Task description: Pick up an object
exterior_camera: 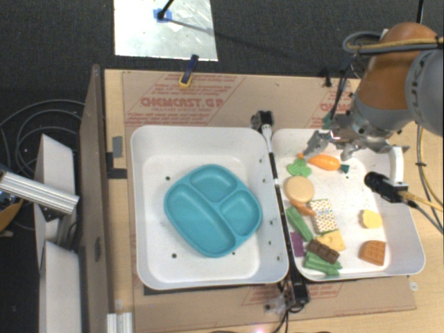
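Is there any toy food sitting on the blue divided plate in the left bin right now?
No. The blue divided plate lies bare in the left bin; the toy food is all in the right bin.

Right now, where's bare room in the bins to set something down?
Right bin: a bare patch in the middle, between the checkered piece and the yellow piece. Its left edge is crowded. Left bin: bare floor rings the teal tray, widest at the back.
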`<state>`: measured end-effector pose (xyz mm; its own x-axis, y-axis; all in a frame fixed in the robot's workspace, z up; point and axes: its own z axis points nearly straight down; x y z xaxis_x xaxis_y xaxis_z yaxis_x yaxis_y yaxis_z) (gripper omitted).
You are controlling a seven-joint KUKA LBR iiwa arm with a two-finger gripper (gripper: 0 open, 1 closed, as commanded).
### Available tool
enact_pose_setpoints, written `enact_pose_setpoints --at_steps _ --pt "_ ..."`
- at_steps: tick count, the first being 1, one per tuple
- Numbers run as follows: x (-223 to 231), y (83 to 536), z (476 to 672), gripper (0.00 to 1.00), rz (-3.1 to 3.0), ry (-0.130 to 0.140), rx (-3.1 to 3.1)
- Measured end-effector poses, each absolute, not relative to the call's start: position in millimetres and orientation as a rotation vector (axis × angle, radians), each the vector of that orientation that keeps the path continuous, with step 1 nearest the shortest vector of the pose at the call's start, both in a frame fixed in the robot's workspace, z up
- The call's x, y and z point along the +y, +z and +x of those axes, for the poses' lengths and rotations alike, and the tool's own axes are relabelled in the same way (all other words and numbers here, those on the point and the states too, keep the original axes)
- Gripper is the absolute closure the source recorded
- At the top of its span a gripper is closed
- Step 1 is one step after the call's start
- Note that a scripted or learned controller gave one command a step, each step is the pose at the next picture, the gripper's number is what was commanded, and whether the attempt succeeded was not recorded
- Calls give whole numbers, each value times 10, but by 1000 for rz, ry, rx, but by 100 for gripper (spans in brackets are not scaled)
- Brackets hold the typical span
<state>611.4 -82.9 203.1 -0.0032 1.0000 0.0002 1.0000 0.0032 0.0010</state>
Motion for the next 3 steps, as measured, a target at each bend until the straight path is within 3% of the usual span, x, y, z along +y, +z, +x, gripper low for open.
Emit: enact_pose_setpoints --at_steps 1,2,3 --pt "-1066 881 5810 0 2226 5 2217" --pt "-1172 857 6621 0 2253 -29 2245" --pt "-1181 968 6612 100 2248 -24 2240"
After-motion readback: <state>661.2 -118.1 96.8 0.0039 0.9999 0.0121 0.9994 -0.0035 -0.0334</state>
